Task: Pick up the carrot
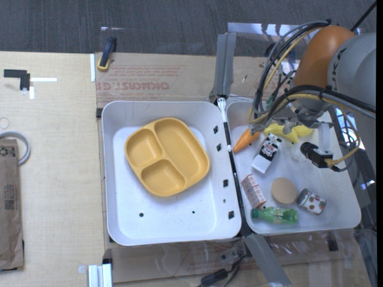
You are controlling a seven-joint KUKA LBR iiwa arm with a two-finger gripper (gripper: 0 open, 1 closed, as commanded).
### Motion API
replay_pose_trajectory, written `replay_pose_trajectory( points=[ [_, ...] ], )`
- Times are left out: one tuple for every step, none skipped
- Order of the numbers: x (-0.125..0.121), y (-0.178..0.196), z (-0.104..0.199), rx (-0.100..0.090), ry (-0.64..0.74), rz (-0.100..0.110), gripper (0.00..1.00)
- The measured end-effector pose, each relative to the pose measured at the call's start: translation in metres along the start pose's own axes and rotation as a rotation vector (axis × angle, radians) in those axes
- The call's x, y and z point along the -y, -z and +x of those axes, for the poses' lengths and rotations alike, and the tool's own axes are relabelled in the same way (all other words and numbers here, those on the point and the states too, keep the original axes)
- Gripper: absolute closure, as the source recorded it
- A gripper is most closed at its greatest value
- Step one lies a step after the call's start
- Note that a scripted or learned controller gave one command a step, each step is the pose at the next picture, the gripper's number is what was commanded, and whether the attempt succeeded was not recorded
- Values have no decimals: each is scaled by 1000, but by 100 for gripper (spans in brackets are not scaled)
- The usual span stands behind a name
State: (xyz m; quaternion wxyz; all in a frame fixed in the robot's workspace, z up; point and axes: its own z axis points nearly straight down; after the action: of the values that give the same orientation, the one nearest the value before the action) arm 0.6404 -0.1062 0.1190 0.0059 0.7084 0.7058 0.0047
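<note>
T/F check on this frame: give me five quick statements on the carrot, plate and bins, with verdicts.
1. The carrot lies in the right bin. True.
2. The yellow plate sits in the right bin. False: it is in the left bin.
3. The carrot lies at the right bin's left wall, near the divider. True.
4. The green bottle stands upright. False: it lies on its side near the front edge.
5. The carrot rests on the plate. False: it is in the other bin, apart from the plate.

Yellow plate [167,156] matt plastic; bins [114,178] glossy white.
</note>
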Motion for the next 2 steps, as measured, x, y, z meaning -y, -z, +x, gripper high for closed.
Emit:
replay_pose_trajectory(
  points=[
    [25,36,-4,-2,236,15,0],
    [-22,178,-58,0,259,13,0]
  ],
)
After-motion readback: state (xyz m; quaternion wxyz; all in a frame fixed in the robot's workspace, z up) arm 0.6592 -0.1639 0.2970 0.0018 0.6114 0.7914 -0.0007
